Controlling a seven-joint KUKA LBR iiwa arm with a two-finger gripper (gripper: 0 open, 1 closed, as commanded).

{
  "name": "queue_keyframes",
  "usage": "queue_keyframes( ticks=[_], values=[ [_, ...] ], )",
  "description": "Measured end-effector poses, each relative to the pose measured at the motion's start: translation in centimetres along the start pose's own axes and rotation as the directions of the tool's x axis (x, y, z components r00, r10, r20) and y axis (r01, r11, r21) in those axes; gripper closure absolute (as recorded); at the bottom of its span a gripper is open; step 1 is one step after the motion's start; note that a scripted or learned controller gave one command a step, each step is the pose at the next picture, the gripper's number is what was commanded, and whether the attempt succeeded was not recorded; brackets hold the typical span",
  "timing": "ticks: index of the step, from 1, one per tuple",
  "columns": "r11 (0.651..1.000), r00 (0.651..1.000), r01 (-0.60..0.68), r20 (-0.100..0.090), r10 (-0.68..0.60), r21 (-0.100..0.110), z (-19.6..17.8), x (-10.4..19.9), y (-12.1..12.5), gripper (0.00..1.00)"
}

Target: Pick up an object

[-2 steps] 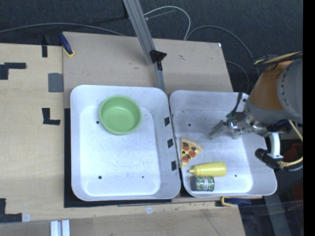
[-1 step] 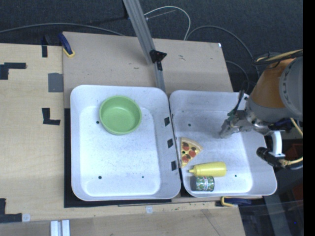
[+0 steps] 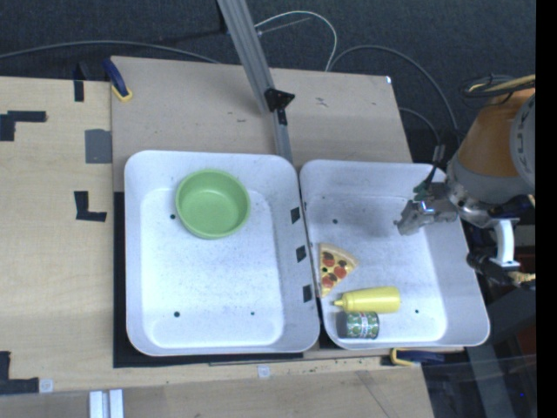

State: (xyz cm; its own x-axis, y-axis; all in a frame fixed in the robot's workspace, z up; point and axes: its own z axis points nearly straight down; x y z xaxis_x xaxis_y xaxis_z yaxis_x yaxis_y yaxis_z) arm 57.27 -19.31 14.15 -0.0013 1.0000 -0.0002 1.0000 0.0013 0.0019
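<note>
You see two shallow white bins side by side on the bench. The left white bin (image 3: 148,259) holds a round pale-green plastic bowl (image 3: 212,203) near its far edge, standing upright and apart from the walls; the remaining floor of this bin gives you wide open room.

The right white bin (image 3: 452,294) holds three items, all grouped toward its near left corner. A flat toy pizza slice with red toppings (image 3: 334,267) lies just beside the divider wall. A yellow plastic squeeze bottle (image 3: 369,300) lies on its side nearer to you than the slice. A small green can with a dark printed label (image 3: 358,325) lies against the near rim, touching or almost touching the bottle. You cannot read any writing or brand on the can or the bottle at this resolution.

The grey two-finger gripper (image 3: 416,217) hangs over the far right part of the right bin, close to the right wall and well apart from the three items. You cannot tell from this view whether it is spread or closed; nothing is visibly held in it. The floor between the gripper and the items is bare.

A grey metal pole (image 3: 248,42) crosses the far side of the bench, ending at the junction of the two bins.
</note>
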Motion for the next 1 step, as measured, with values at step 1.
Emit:
queue_keyframes(
  ticks=[1],
  values=[
    [1.0,1.0,-0.001,0.002,0.001,-0.002,-5.49,-0.73,-0.61,1.0]
  ],
)
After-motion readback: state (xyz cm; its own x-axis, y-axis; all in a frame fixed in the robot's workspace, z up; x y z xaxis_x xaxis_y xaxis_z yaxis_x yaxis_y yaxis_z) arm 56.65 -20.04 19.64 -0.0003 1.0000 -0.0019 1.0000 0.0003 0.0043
